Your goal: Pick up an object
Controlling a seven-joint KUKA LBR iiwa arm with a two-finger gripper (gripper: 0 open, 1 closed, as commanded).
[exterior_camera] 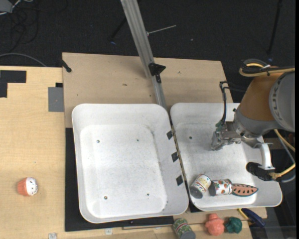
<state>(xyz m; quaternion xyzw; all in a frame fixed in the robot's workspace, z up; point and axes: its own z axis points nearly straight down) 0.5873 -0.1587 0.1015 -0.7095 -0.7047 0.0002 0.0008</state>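
Over the right-hand shallow white plastic bin (199,116) the grey arm with its orange band (261,103) reaches in from the right, and its metal pincer (220,141) sits low above the bare middle of the bin floor. From this slanted view I cannot tell how the pincer is set, and nothing can be made out inside it.

Candidates for picking lie along the near wall of that bin, well apart from the pincer: a small cylindrical can with a yellow and white wrapper (201,184), just beside it a white cup-like piece with red spots (220,187), and touching that a flat watermelon-slice toy with red flesh and a green rind (244,189). All three rest on the bin floor, so the pick looks not yet done; by my reading the arm has yet to travel to one of them, descend, close and lift.

Printing shows on the can's wrapper, but it is too small to read, and no brand or other legible writing appears anywhere on the bench (114,78).
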